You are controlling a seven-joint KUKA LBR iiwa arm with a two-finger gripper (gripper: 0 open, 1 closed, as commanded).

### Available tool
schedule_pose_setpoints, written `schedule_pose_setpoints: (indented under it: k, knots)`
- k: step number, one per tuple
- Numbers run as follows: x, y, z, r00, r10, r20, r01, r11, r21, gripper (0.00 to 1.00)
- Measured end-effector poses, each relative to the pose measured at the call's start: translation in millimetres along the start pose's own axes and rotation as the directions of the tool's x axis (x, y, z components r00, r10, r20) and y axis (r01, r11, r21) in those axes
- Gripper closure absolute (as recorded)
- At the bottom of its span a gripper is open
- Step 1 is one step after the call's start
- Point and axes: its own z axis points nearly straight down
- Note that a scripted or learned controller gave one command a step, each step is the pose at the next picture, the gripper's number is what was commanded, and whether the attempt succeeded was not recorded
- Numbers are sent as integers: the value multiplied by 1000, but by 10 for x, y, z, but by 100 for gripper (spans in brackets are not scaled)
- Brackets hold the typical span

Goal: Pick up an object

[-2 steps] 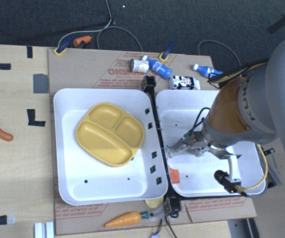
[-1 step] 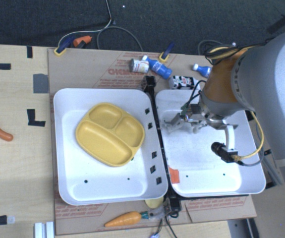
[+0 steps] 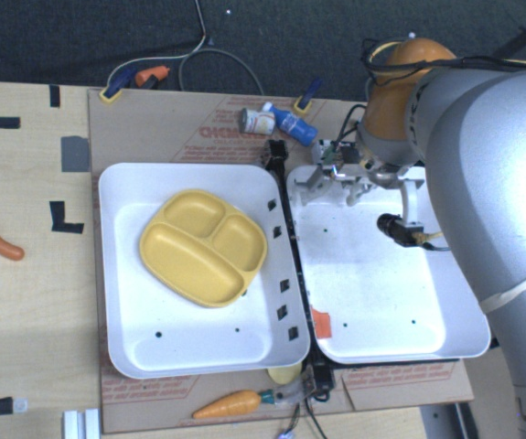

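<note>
Your gripper [image 3: 349, 179] sits low over the far edge of the right bin [image 3: 381, 337], just beside the divider where the two bins meet. From this angle its metal parts blur against the white wall, so you cannot tell whether it is released or clenched, and you can see nothing held in it. Above it, the orange band [image 3: 395, 108] and the wide grey arm [image 3: 482, 172] cover the far right corner of that bin. A short black part [image 3: 400, 229] hangs from the arm over the bin floor.

The one large thing you could pick up is the yellow divided plate [image 3: 203, 245]. It lies flat in the middle of the left bin [image 3: 121, 337], well apart from the gripper and on the other side of the divider. In the right bin, a small orange scrap [image 3: 321, 323] lies against the near left wall.

Both bins rest on a cardboard sheet [image 3: 144, 135] on the bench [image 3: 25, 318]. Behind the bins, on the cardboard, a blue and white bottle [image 3: 278, 122] lies on its side. A carrot [image 3: 229, 404] lies in front of the left bin, and a sausage [image 3: 0, 239] lies on the bench far to the left of the view.
</note>
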Motion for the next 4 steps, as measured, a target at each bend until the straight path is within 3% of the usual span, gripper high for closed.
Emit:
schedule_pose_setpoints:
  k: [1, 2, 3, 4]
  knots:
    - [-120, -546, 195, 1000, 5, -1, -5, 1000, 13, 0]
    - [-10, 9, 249, 1000, 0, -1, 0, 1000, 6, 0]
    - [-22, -338, 232, 1000, 3, 1, -3, 1000, 2, 0]
    - [-9, 5, 246, 1000, 1, -1, -1, 1000, 6, 0]
